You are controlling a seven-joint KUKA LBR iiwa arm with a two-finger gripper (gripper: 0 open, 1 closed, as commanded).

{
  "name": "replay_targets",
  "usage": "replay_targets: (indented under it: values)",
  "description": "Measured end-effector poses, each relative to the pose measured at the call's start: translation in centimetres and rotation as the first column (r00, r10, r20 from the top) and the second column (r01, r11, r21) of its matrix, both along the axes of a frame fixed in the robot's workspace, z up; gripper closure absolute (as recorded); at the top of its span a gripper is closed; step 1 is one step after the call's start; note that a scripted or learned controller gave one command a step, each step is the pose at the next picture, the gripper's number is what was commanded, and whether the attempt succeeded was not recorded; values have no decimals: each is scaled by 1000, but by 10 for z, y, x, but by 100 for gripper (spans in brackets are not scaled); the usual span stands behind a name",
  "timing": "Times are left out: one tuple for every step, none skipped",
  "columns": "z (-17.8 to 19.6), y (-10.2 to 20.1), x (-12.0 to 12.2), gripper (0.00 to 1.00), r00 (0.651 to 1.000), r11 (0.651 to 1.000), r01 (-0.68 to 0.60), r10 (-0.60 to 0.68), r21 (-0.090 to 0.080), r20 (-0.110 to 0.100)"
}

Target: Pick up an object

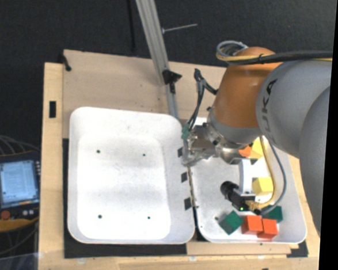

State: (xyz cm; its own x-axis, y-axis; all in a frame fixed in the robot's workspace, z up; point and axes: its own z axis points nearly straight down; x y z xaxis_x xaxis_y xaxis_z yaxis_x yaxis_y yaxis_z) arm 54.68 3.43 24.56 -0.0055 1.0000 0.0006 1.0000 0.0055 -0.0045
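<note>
The gripper point(201, 147) hangs over the far inner corner of the right bin point(292, 233), close to the rim it shares with the left bin point(126, 174). The wrist hides its tip, so I cannot tell whether it is open or closed, and nothing can be seen in its hold.

The things to pick lie on the near side of the gripper, well apart from it. A green block point(230, 222) sits just beside two orange blocks point(261, 225) at the bin's near rim. A yellow block point(262, 185) lies between them and the gripper, off to the outer side.

These look like small, light, stiff blocks with flat faces. A hold across two opposite faces should keep, though smooth sides may slip. The green block seems the easiest choice, with one side free.

The bin floor is smooth and white, and its sloped wall crowds the orange pair. The wooden bench point(103, 81) beyond stands on a dark floor.
</note>
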Motion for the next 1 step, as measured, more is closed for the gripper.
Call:
replay_targets:
  values:
    - [-11,47,11,100,1000,1000,-1,1,-1,5]
